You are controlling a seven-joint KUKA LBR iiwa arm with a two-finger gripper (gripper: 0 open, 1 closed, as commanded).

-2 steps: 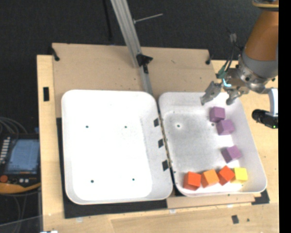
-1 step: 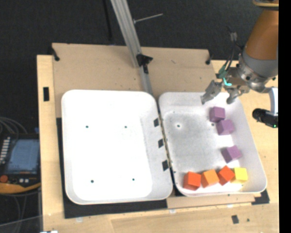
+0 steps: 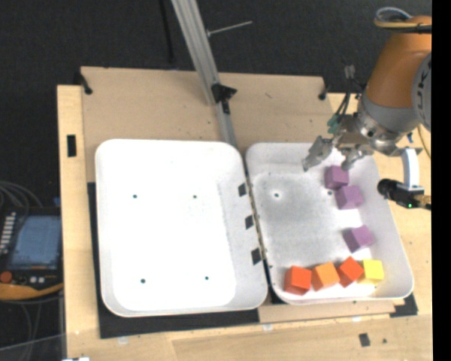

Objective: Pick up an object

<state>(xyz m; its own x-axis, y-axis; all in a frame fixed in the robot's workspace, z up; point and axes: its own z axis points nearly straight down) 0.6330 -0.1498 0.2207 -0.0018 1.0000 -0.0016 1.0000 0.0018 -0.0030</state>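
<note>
The gripper (image 3: 332, 159) hangs over the far end of the right bin (image 3: 286, 224), its 2 fingers spread apart with nothing between them. Just beside it lies a purple block (image 3: 336, 177), with 2 more purple blocks (image 3: 350, 196) (image 3: 358, 238) nearer the camera. Along the near wall sit 3 orange blocks (image 3: 298, 279) (image 3: 325, 275) (image 3: 350, 270) and 1 yellow block (image 3: 373, 269).

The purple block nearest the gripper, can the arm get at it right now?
Probably yes. The gripper hangs just above that purple block, jaws spread, nothing lies between them, and the next purple block sits slightly apart.
</note>
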